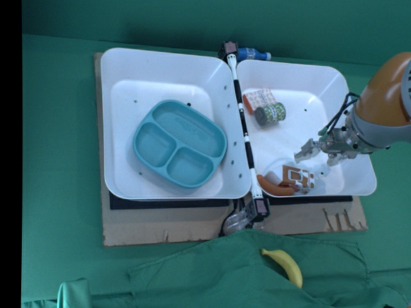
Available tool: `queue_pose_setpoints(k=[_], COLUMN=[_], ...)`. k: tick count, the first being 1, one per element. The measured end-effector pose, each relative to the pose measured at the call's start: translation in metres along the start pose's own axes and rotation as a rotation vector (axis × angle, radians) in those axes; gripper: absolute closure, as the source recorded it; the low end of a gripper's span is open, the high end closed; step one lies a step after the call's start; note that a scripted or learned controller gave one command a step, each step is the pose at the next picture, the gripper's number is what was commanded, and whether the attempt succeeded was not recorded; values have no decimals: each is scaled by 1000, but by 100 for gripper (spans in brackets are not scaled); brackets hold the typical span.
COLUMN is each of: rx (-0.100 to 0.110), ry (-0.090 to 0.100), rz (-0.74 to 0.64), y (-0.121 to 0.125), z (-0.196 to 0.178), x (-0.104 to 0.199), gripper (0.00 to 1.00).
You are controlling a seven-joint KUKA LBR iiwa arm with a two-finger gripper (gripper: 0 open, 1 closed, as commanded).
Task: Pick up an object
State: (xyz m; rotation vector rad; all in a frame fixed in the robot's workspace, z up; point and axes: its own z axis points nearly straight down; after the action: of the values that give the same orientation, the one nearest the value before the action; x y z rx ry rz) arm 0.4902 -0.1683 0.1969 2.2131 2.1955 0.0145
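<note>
My two-finger gripper hangs low over the right-hand shallow white bin, fingers spread and nothing between them, poised above the small white-and-brown printed carton that lies near the front wall just beside an orange-red sausage-shaped toy. I judge the carton my likeliest pick, being nearest. The green-labelled can, further back, looks tipped on its side, though I can't be sure.

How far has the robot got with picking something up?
Nothing looks picked up yet. The gripper hovers over the right bin with nothing between its fingers. The can, hot dog and small box all lie in the bin. Grabbing and lifting one remains.
</note>
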Motion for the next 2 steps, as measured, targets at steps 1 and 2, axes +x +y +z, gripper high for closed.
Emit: queue_pose_setpoints(k=[1,2], rx=[-6,-5], ry=[-3,-3], rz=[3,3], y=[1,1], z=[-12,-11], x=[-1,-1], gripper=[100,0])
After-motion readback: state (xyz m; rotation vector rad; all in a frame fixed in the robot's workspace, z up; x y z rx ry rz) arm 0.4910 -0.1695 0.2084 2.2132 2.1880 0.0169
